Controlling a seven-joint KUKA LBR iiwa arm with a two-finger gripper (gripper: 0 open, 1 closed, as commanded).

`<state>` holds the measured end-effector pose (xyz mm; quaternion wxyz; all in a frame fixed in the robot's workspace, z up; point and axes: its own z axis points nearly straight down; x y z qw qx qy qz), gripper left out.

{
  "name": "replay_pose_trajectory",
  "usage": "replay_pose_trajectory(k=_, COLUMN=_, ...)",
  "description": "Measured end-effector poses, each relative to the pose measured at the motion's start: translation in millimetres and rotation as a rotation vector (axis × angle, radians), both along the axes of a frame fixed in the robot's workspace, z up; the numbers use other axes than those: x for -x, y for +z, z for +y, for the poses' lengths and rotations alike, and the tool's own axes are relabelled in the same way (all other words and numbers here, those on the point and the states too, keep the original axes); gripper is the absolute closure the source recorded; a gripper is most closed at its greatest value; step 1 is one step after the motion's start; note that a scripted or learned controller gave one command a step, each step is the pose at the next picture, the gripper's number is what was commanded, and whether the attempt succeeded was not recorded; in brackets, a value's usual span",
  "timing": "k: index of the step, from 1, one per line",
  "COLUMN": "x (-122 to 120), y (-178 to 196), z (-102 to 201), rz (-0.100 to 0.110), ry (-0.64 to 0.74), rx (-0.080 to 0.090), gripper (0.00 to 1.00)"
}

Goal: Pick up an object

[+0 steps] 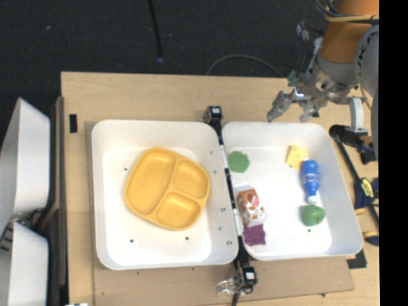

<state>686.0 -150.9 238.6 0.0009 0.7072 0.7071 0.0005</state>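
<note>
Objects wait in the right bin (341, 231): yellow block (295, 155), blue bottle (310, 178), green ball (312, 215), carton (251, 208), purple piece (254, 235). The gripper (294, 107) hangs above that bin's far rim, jaws spread and holding nothing. Likely risks: descending onto the rim, or the bottle rolling off between block and ball.

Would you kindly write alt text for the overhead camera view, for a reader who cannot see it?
A grey robot arm's open gripper hovers above the far edge of the right bin, which holds a blue bottle, yellow block, two green items, a small carton and a purple piece. The left bin holds a yellow divided plate.
</note>
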Motion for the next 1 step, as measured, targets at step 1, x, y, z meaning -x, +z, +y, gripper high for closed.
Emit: replay_pose_trajectory(k=1, x=-2.9, y=-61.7, z=2.6, rz=0.005, ry=0.004, rx=0.002, gripper=0.0)
